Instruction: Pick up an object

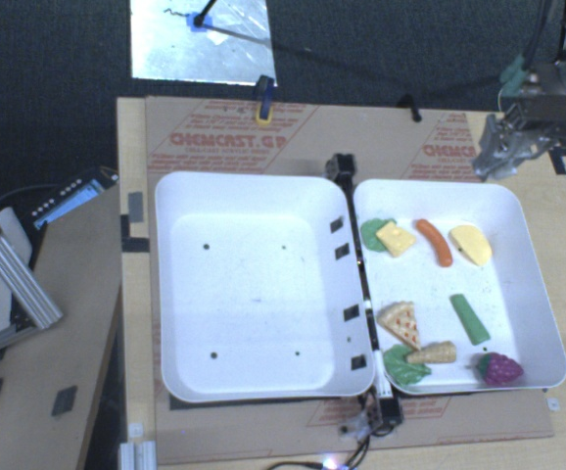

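The right bin (533, 262) holds several toy foods: a yellow cheese block on a green leaf (393, 236), an orange sausage (436, 242), a pale yellow wedge (472, 245), a green stick (470, 319), a pizza slice (400, 322), a tan cone on a green leaf (422, 356) and a purple grape bunch (499, 368). My gripper (491, 158) hangs above the bench just beyond the right bin's far right corner, apart from every item. Nothing shows between its fingers.
The left bin (180, 292) sits beside the right one, joined by a black clip strip (353, 262). A yellow and blue clamp (263, 101) stands at the cardboard's far edge. A metal sheet (205, 27) lies behind, and aluminium rails (9, 272) at the left.
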Action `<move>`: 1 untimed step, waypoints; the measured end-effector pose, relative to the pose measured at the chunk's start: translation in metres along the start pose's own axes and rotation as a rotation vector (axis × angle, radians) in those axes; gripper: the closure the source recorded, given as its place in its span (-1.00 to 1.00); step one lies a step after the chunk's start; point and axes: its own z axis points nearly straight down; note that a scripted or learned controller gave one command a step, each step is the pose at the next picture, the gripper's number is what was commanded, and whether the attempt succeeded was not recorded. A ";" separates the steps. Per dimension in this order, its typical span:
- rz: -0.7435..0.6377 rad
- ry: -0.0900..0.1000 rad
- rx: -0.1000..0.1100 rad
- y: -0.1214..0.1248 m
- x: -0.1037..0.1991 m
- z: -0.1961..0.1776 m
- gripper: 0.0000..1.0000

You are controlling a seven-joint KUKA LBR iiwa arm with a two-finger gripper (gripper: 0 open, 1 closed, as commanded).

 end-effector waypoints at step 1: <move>-0.001 0.000 -0.001 0.000 -0.040 0.000 1.00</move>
